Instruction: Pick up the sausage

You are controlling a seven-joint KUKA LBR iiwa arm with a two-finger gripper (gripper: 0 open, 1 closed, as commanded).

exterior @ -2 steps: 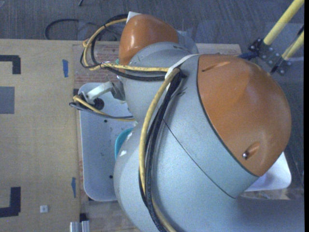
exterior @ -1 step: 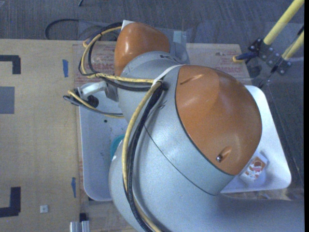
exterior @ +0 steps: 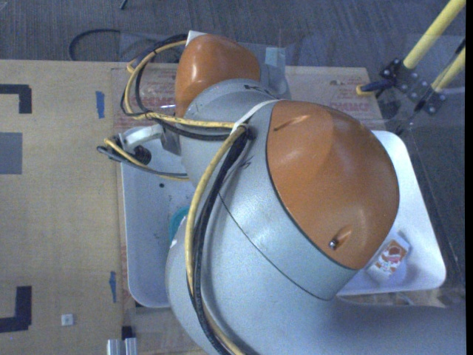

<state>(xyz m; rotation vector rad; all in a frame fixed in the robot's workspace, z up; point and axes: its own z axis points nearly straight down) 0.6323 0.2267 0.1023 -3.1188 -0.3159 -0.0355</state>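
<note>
Grey carpet (exterior: 310, 13) runs along the top of the scene, with a black cable (exterior: 92, 39) looped on it, above a tan table (exterior: 59, 220) marked with black corner brackets and strips of blue tape (exterior: 100, 103). Left of centre, a strip of the left bin (exterior: 140, 228) shows its white floor, with a small teal object (exterior: 177, 220) at the edge of the arm. Dominating the middle, the arm (exterior: 259, 235) covers most of both bins, its orange caps facing the camera and yellow and black cables (exterior: 199, 220) running along it. At lower right, a corner of the right bin (exterior: 421, 250) holds a small printed packet (exterior: 389, 257). Yellow poles (exterior: 440, 24) cross the upper right corner. Sausage and fingers are hidden beneath the arm; whether they are open or closed cannot be told.
</note>
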